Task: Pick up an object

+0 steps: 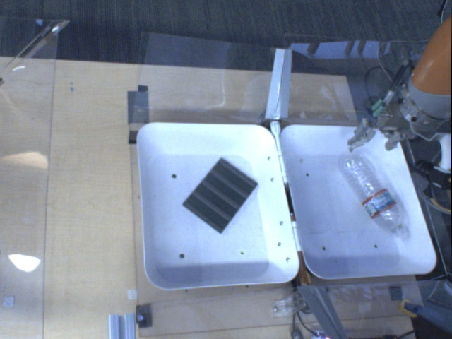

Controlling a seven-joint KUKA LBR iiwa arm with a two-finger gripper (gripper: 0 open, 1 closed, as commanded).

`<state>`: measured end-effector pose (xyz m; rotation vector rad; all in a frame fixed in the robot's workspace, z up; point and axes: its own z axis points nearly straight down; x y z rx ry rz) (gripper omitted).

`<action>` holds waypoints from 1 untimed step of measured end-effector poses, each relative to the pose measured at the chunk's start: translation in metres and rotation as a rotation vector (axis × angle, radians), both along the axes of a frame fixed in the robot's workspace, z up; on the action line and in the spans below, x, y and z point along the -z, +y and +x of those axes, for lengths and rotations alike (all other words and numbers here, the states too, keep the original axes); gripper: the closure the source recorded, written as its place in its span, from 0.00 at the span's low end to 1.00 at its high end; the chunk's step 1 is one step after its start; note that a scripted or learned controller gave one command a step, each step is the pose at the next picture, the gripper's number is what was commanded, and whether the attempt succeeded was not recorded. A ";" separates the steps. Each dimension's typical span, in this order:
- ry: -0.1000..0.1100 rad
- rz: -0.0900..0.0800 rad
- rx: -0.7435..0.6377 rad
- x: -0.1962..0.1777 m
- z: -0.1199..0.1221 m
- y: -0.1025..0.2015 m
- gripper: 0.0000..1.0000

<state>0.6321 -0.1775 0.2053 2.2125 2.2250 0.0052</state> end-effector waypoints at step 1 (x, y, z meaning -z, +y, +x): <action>-0.004 -0.003 -0.110 0.112 -0.059 -0.028 0.00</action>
